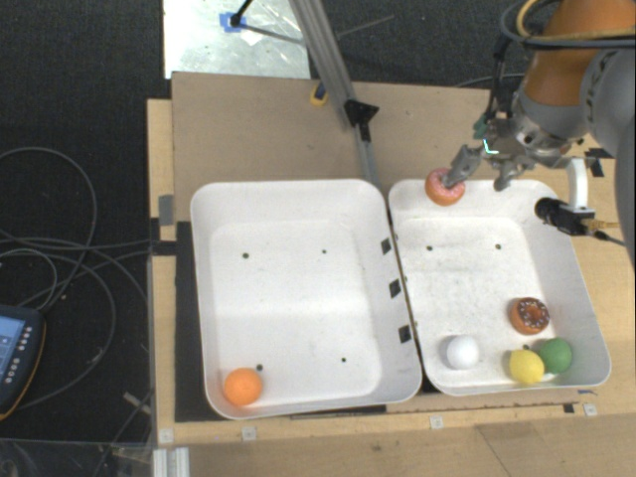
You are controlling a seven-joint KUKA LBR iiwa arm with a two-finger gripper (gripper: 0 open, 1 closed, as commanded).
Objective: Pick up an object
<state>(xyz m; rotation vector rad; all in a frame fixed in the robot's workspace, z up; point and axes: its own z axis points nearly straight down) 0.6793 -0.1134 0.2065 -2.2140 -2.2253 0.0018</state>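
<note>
My gripper (481, 179) hangs over the back edge of the right bin (477, 266), and its two fingers stand apart, so it is open. A pink frosted donut (444, 188) lies at the bin's back left corner, right against the tip of the left finger (459, 170). It is beside that finger, not between the two. The right finger (505, 174) is well apart from the donut.
In the right bin's front right corner lie a chocolate donut (530, 315), a white ball (461, 352), a yellow ball (527, 366) and a green ball (555, 355). An orange ball (242, 387) sits in the left bin (288, 296) at front left. A slanted grey pole (333, 58) stands behind the bins.
</note>
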